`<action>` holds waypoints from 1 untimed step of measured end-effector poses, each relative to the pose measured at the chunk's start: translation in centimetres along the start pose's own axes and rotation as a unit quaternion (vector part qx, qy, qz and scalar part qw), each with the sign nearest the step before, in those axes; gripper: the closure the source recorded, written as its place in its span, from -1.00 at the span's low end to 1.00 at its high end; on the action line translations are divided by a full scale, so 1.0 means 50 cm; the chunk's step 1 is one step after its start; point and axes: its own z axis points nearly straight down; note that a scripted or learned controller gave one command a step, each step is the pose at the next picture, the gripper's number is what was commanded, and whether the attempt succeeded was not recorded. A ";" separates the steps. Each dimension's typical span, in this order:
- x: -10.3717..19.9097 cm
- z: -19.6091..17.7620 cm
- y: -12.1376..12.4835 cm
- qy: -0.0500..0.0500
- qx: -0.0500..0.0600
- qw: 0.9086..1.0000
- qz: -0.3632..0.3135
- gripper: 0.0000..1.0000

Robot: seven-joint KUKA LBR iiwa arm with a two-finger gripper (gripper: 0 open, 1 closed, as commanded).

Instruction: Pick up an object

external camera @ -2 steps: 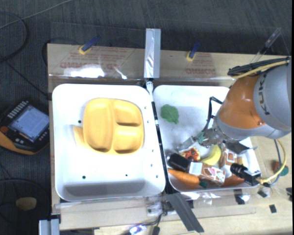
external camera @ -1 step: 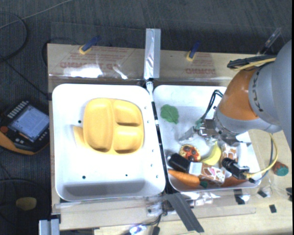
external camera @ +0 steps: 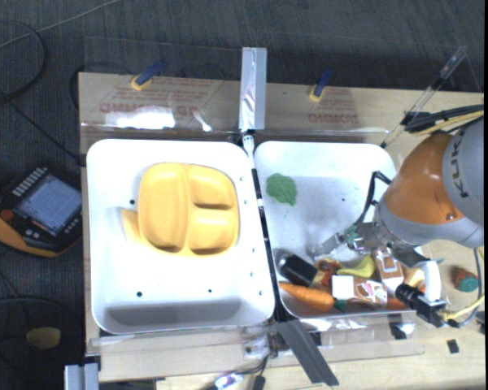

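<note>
A wooden tabletop point(external camera: 98, 96) seen from above carries two shallow white bins side by side. The left bin point(external camera: 106, 299) holds a yellow divided tray point(external camera: 187, 207), lying upside down or face up — which cannot be told — with three moulded sections, sitting near the bin's middle.

The right bin point(external camera: 325, 165) holds a small heap of objects crowded into its near right corner. A flat green leaf-shaped piece point(external camera: 281, 189) lies apart from the heap, near the bin's far left corner. In the heap, an orange carrot-shaped item point(external camera: 306, 296) lies along the near wall, with a black rounded object point(external camera: 296, 267) just behind it and touching it. Beside these sit a white block point(external camera: 345, 287), a yellow piece point(external camera: 363, 266) and a brown item with a label point(external camera: 368, 295), all packed closely together.

The grey arm with its orange band point(external camera: 419, 193) reaches in from the right and bends down over this heap. The pincer point(external camera: 350, 240) hangs at the heap's far edge, just above the yellow piece; whether it is spread or pressed together cannot be told, and nothing is visibly pinched.

A handheld controller point(external camera: 37, 210) rests on the dark floor to the left.
</note>
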 end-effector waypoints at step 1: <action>-0.002 -0.020 0.001 0.000 0.000 1.000 0.001 1.00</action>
